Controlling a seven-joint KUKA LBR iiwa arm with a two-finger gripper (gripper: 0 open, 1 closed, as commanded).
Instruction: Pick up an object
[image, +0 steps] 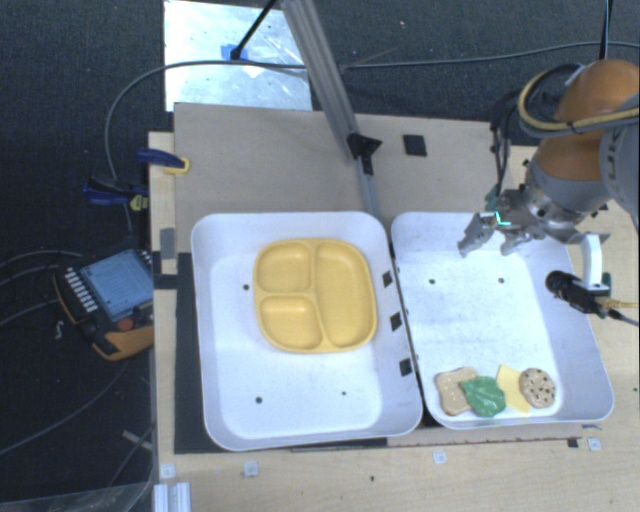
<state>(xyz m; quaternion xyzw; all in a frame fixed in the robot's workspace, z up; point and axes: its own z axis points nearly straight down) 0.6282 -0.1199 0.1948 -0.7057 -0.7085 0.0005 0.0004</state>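
My gripper (496, 238) hangs over the far edge of the right bin (480, 300), its two grey fingers spread apart with nothing between them. At that bin's near edge lie a slice of toast (453, 390), a green leafy piece (485, 397), a yellow cheese wedge (513, 388) and a brown cookie (538, 386), bunched in a row. They are well in front of the gripper, apart from it. A yellow divided plate (313, 295) rests in the left bin (230, 370).
A slanted metal pole (330, 85) crosses the bench behind the bins. Blue clamps (125, 190) and a handheld controller (105, 300) sit off the bench at the left. The right bin's middle floor is bare white.
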